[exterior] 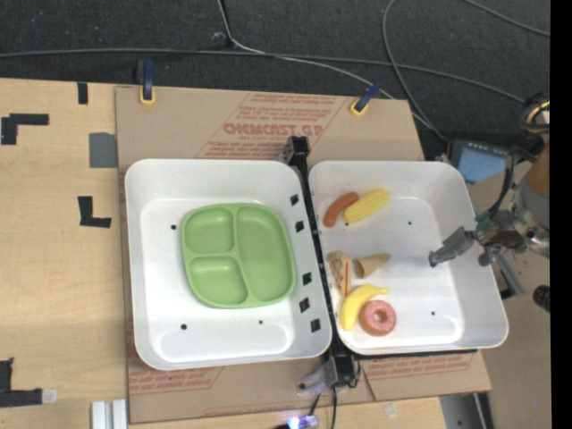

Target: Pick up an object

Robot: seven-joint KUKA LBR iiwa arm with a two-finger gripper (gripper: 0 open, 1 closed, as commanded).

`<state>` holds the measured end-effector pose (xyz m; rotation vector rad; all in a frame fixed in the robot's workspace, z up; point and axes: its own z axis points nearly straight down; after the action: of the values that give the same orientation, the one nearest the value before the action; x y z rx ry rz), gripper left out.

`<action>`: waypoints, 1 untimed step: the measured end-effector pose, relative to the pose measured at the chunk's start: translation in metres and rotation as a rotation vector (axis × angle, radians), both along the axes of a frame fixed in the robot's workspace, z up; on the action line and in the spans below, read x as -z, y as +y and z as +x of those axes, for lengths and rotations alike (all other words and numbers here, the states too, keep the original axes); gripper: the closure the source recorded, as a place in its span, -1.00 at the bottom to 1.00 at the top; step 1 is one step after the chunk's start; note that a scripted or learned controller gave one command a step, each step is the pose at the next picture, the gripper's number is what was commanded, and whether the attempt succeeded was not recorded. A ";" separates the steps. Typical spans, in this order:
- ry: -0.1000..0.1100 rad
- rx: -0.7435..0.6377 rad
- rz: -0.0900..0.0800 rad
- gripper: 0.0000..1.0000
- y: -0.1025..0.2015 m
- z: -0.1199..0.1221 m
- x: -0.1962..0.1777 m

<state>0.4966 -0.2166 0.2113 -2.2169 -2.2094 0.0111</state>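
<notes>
The right bin (447, 181) holds several toy foods. A red sausage (340, 208) and a yellow corn cob (367, 206) lie at its far left. Nearer the front are a tan ice cream cone (371, 264), a brown strip (340, 272), a banana (356, 304) and a pink donut (379, 317). My gripper (463, 255) hangs over the right side of this bin, well to the right of the cone. It is open, with nothing between its fingers (442, 254).
A green divided plate (239, 256) lies in the left bin (147, 239). A black divider (307, 231) joins the two bins. Both rest on a cardboard sheet (268, 123) clamped at the back. Cables cross the dark floor behind.
</notes>
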 end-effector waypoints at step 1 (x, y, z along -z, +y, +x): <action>-0.012 -0.004 -0.003 -1.00 0.000 0.003 -0.006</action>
<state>0.4997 -0.2161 0.2177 -2.2199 -2.2216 0.0014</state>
